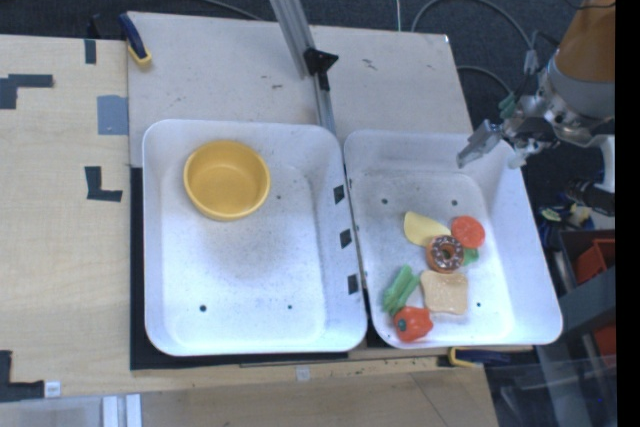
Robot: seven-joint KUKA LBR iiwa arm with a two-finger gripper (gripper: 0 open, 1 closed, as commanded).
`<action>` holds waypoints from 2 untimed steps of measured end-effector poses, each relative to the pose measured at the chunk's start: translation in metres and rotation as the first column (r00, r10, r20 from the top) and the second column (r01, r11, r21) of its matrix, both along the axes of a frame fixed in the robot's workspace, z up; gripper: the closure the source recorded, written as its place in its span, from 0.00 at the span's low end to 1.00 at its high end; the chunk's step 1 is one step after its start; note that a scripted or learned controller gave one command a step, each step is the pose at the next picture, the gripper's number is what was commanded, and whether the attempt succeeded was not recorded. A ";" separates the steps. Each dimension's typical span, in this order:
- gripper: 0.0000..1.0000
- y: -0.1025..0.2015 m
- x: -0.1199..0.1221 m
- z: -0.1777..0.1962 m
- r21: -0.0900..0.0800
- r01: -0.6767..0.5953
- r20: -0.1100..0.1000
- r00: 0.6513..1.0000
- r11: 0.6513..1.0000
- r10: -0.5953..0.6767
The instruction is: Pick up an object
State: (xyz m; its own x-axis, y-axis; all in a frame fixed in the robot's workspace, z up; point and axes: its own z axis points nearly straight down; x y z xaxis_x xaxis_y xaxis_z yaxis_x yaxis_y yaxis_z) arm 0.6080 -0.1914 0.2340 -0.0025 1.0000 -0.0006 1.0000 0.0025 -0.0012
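So from the overhead camera, two white bins sit side by side on the bench. The left bin [170, 315] just has a yellow bowl [227, 178] in its upper-left part, sitting upright and well apart from everything else.

The right bin [525, 315] is where all the small stuff is, bunched up in the lower middle. There's a yellow piece [422, 228] that looks kinda like a banana or lemon wedge, with a red tomato-looking thing [468, 232] just beside it on the right. A chocolate donut [445, 255] sits right below those two, touching or overlapping both. Under the donut is a tan slice of toast [446, 294], lying flat. To the left of the toast there's a green veggie [400, 288], long and tilted, and at its lower end a red pepper or strawberry thing [412, 323] near the bin's bottom edge. All of it is lying in the bin, nothing lifted.

The arm comes in from the right, orange band visible up top, and the gripper [478, 149] is over the upper-right corner of the right bin, well apart from the pile of food. Honestly can't tell whether the fingers are apart or together, it's too small and blurry at that angle. Nothing visible between them
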 end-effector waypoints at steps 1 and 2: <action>0.00 0.000 0.000 0.000 0.000 0.000 0.000 1.000 1.000 0.000; 0.00 0.000 0.003 -0.064 0.001 0.001 -0.006 1.000 1.000 -0.001</action>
